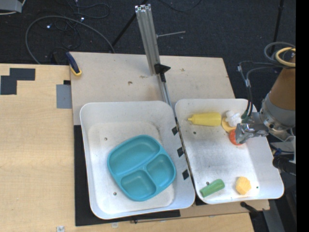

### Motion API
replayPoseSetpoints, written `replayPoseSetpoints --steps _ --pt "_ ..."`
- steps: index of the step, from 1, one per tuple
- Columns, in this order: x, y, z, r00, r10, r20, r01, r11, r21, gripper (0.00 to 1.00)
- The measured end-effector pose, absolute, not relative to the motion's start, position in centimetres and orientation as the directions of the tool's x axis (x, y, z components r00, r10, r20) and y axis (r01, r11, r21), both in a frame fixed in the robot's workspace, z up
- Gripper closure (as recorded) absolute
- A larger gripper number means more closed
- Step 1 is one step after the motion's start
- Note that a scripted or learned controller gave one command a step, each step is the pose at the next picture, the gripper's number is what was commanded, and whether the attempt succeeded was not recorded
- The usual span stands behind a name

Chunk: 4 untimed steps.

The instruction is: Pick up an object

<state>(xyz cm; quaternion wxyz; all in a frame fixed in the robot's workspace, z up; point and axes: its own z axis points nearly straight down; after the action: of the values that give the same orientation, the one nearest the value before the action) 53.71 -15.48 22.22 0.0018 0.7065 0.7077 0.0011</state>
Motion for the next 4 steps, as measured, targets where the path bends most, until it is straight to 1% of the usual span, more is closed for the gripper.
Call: replayPoseSetpoints --steps 1,2,3,4 --pt "53.7 -15.6 23.3 -0.001 1.000 0.000 1.000 0.001 -0.001 1.00" --pt "52.3 -10.8 22.5 -0.004 1.000 0.002 1.000 0.004 -0.005 1.00" --pt "51.9 -5.7 23.5 -0.005 1.000 0.003 1.000 0.005 -0.003 1.00" --pt "50.7 -0.6 24.0 -0.005 1.000 0.003 1.000 0.005 -0.004 1.00"
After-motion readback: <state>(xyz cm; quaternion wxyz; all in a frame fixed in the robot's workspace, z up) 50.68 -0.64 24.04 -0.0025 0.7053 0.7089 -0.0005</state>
